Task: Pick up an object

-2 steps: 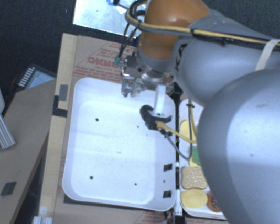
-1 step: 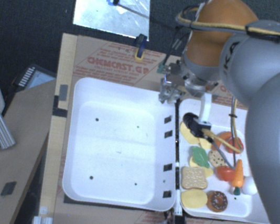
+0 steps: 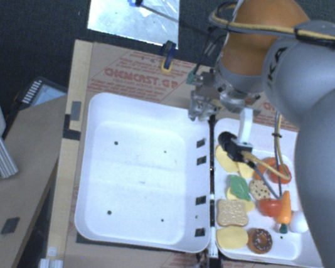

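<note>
I see the jaws at 12 o'clock over the bin divider, can't tell their state. Toast, donut and carrot crowd together; I'd risk nudging neighbours.

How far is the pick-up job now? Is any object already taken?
Done: the arm has reached over the bins, and the tool sits near the top edge, where the two bins meet. In hand: nothing visible between its fingers. Left: the whole pick. The toy food, such as the bread slice, the donut and the carrot, all lies in the right bin.
</note>
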Controlling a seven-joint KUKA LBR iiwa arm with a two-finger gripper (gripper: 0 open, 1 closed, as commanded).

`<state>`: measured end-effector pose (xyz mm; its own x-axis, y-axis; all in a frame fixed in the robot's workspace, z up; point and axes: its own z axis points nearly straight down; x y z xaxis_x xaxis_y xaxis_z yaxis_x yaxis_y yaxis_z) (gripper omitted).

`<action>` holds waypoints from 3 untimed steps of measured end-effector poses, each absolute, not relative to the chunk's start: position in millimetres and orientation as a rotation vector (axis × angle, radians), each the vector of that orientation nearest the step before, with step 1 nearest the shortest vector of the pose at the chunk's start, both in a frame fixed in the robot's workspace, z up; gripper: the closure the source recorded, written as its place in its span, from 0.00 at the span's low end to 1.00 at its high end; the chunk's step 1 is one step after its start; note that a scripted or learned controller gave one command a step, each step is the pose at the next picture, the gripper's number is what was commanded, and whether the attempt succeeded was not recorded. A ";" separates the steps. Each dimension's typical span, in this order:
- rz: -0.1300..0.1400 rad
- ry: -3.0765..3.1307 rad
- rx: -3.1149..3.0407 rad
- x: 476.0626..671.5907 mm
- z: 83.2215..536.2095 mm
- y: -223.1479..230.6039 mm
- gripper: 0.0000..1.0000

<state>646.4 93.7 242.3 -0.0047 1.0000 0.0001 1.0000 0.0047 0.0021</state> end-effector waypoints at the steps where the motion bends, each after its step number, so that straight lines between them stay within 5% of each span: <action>1: 0.005 2.228 2.212 647.1 252.9 93.8 1.00; 2: 0.001 2.232 2.213 659.5 193.3 168.7 1.00; 3: 0.006 2.232 2.211 643.7 219.2 239.0 1.00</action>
